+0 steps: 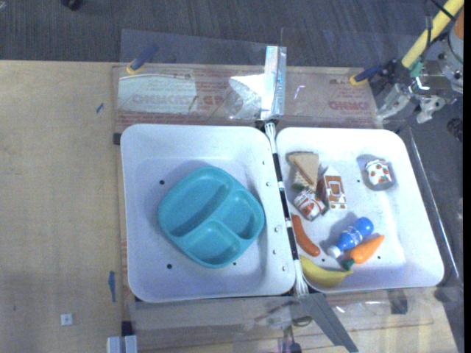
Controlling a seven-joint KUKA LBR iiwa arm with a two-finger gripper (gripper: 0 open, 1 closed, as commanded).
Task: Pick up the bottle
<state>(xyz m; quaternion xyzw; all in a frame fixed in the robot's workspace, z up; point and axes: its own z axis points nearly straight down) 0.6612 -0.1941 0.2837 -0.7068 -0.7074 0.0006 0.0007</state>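
The bottle is small and blue with a white cap. It lies tilted in the right bin, near the front. An orange carrot touches its right side and a yellow banana lies just in front of the cap. My gripper hangs at the far right, beyond the right bin's back corner and well away from the bottle. Its fingers stand apart with nothing between them.
The right bin also holds a red pepper, a small can, a carton, a sandwich wedge and a small box. A teal divided plate lies in the left bin. Clear plastic sheeting lies behind the bins.
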